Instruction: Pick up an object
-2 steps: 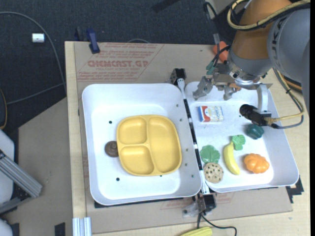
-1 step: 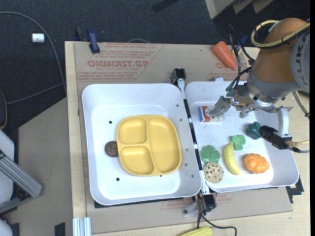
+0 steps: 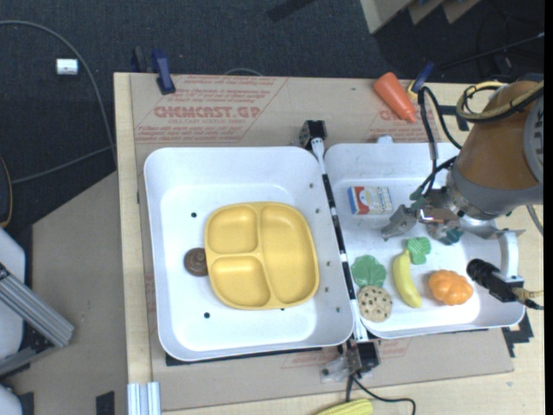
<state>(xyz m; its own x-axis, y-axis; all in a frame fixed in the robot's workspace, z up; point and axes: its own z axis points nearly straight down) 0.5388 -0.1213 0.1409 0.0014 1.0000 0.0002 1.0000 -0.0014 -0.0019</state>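
The jaws are spread apart and grip nothing — the gripper [image 3: 413,221] hangs low in the right bin [image 3: 380,156], beside the small carton [image 3: 370,201] and above the banana [image 3: 405,278]. Broccoli [image 3: 369,271], cookie [image 3: 375,303] and orange [image 3: 449,287] lie untouched — the pick looks not yet made.

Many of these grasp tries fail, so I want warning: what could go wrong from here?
The toys lie crowded: banana, green piece, orange fruit and cookie nearly touch, so the gripper may nudge neighbours or pinch two. The milk carton lies flat beside the bin wall, leaving little finger room.
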